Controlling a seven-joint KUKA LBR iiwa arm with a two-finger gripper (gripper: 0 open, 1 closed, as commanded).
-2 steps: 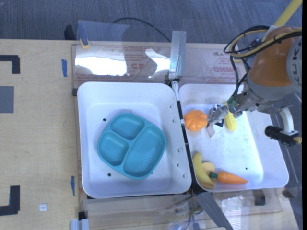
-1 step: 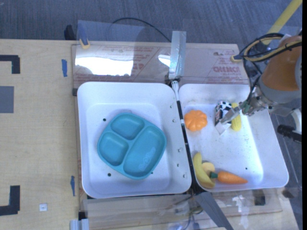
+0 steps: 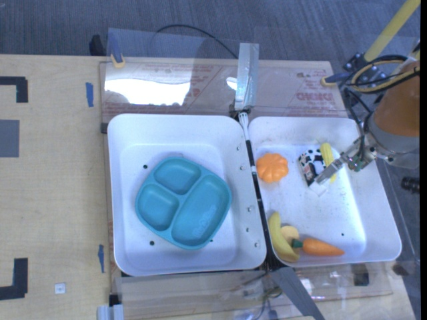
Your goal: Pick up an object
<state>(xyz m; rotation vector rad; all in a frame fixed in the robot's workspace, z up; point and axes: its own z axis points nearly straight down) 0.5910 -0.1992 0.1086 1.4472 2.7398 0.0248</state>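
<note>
In the right bin (image 3: 373,235) lie an orange pumpkin-shaped toy (image 3: 272,167), a black-and-white toy (image 3: 308,163) with a yellow piece (image 3: 327,154) beside it, a banana (image 3: 277,237) and a carrot (image 3: 320,247). A small yellow toy (image 3: 290,233) sits between banana and carrot. My gripper (image 3: 327,173) reaches in from the right, low over the bin floor. Its tip is right against the black-and-white toy's right side. The view shows nothing held in it.
The left bin (image 3: 123,145) holds a blue divided plate (image 3: 183,202). A metal divider (image 3: 248,159) runs between the bins. Cables and the orange band of the arm (image 3: 400,109) hang over the right bin's far right corner.
</note>
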